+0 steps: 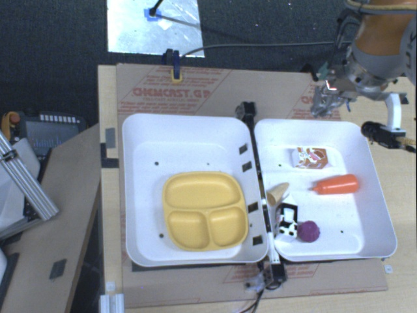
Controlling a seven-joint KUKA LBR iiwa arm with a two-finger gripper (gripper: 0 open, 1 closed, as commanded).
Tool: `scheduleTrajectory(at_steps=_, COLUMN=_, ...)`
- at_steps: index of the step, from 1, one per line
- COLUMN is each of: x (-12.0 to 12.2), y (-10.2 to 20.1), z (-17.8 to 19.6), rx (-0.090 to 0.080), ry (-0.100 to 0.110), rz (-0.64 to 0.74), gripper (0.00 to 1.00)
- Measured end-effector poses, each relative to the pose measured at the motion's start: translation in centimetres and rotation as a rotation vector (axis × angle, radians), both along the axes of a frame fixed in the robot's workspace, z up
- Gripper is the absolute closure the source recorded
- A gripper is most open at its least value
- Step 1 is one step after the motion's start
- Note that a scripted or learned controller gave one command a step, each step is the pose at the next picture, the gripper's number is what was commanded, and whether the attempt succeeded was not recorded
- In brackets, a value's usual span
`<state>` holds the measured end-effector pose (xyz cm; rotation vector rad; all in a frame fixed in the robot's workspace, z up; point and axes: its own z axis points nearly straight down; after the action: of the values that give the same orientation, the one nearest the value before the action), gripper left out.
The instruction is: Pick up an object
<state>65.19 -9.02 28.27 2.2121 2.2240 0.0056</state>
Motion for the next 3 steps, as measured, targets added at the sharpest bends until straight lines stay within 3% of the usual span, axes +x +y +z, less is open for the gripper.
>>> scheduleTrajectory(at_steps=2, x=-2.8, y=8.4, z=-2.7, rx=0.002, ry=0.006, rz=0.003, gripper=1.00)
scheduleTrajectory(at_steps=3, x=-5.3, y=13.2, z=-4.6, rx=0.002, ry=0.008, rz=0.002, gripper=1.00)
